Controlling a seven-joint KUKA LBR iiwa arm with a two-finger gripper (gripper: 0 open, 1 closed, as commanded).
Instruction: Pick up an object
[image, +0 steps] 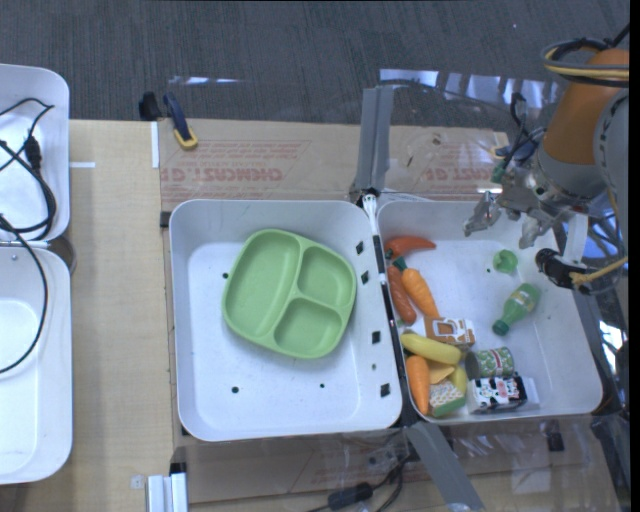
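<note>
Hovering pincer (505, 222) above right bin (580, 400), fingertips blurred, arm (585, 110) cropped.

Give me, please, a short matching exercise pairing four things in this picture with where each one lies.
Things:
1. green divided plate
2. green bottle
3. banana
4. gripper

Places:
A. right bin, right of the carrots
B. above the right bin's far edge
C. left bin
D. right bin, in the pile by the divider

Pairs: 1-C, 2-A, 3-D, 4-B
</note>
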